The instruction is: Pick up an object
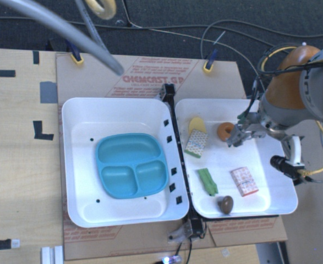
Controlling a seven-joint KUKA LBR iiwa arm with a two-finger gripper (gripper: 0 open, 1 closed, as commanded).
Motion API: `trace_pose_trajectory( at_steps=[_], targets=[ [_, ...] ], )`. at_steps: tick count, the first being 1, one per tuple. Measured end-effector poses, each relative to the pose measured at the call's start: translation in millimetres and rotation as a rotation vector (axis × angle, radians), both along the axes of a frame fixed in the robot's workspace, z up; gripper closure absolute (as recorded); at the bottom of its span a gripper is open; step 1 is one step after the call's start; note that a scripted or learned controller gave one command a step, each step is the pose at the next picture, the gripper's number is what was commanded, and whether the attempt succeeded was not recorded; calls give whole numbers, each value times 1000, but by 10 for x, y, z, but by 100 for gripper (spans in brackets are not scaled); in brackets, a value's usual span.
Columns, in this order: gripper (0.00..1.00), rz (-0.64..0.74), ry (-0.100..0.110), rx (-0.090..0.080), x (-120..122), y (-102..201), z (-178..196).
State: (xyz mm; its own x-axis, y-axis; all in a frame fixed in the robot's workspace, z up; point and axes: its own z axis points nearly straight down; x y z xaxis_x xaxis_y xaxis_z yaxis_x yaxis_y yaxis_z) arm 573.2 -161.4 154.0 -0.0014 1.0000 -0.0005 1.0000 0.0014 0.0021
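Desk (18,147): pale wood is seen at far left, with a brown cardboard sheet (150,73) laid under both bins.
Left bin (73,114): a shallow white tray, and a blue divided plate (132,165) is carried in its middle, three compartments showing.
Divider: the two bins are joined along a black-clipped seam.
Right bin (282,205): the candidates for the pick are all held here.
Yellow piece (197,124): set near the bin's upper left, touching or just overlapping the speckled pale block (196,143) below it.
Green piece (208,181): laid at a slant lower down, well apart from the arm.
Dark round lump (225,204): found near the bin's front wall, just below the green piece.
Red-and-white packet (244,181): flat on the bin floor, right of centre.
Orange ring (225,131): a small doughnut shape, sitting just beside the tool and looking like the thing being gone for.
Gripper (239,135): brought down low over the upper part of the right bin, at the ring's right side; whether the jaws are spread or pressed together cannot be told from this slanted view, and nothing is seen pinched.
Arm (293,92): grey with the orange band, reached in from the right.
Step in hand: judged to be the approach, with no grasp yet confirmed.
Next move: the jaws would need to be centred across the ring, closed firmly, then lifted straight up clear of the yellow piece.
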Motion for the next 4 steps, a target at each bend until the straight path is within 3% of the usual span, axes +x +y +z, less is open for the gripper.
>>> trace_pose_trajectory(
  at_steps=[2,4],
  targets=[
    [100,0,-2,-1,-2,-47,902],
    [100,5,4,1,-55,1047,824]
  ],
)
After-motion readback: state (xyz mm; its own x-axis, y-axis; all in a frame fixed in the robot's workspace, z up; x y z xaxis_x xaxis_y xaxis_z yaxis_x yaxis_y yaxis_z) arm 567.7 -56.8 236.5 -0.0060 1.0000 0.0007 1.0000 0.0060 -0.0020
